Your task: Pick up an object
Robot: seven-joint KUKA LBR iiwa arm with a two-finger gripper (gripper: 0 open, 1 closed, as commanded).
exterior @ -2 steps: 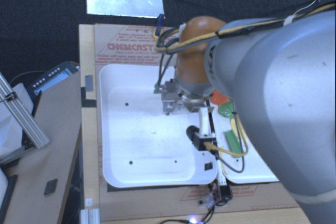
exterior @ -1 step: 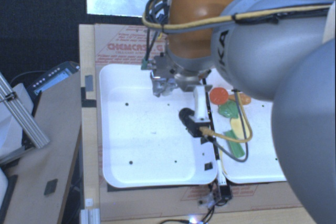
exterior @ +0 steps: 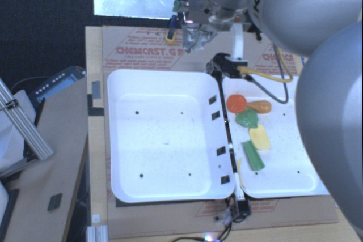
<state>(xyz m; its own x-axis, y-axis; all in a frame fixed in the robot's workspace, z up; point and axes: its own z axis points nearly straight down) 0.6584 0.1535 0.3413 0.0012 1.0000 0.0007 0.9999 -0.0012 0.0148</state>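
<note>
Overhead, at twelve o'clock beyond both bins, we find the gripper [exterior: 195, 37]; we cannot tell its state (glare blurs it). At four o'clock from it, the right bin [exterior: 283, 181] holds a clustered orange ball [exterior: 236, 103], orange piece [exterior: 259, 106], green lump [exterior: 247, 118], yellow piece [exterior: 260, 138] and green stick [exterior: 253, 155]. Beside it lies the left bin [exterior: 164, 139].

bins: 2 [exterior: 161, 139] | arm: 1 [exterior: 317, 14] | small objects in right bin: 5 [exterior: 249, 127]
</note>
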